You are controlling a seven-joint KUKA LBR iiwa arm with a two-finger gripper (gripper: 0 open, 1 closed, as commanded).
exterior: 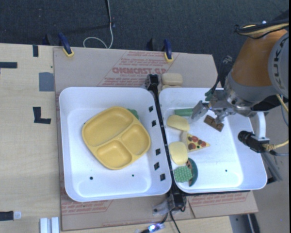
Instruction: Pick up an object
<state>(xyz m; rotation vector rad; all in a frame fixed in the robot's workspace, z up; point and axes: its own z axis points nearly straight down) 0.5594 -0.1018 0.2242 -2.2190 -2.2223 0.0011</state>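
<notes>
The right bin (233, 176) holds several toy foods. There is a green flat piece (183, 112), a pale yellow lump (178, 123), a pizza slice (197, 143), a second pale yellow lump (178, 153) and a green round piece (186, 173). My gripper (208, 116) hangs over the upper middle of this bin, just right of the green flat piece. It is open, and nothing shows between its fingers. A small brown piece (214, 124) sits right at the tip of the right finger.
The left bin (70, 130) holds a yellow divided plate (116, 137), with a green item (132, 113) peeking out behind it. A beige block (172, 79) lies on the cardboard behind the bins. The arm's black fitting (250, 141) hangs over the right bin's right side.
</notes>
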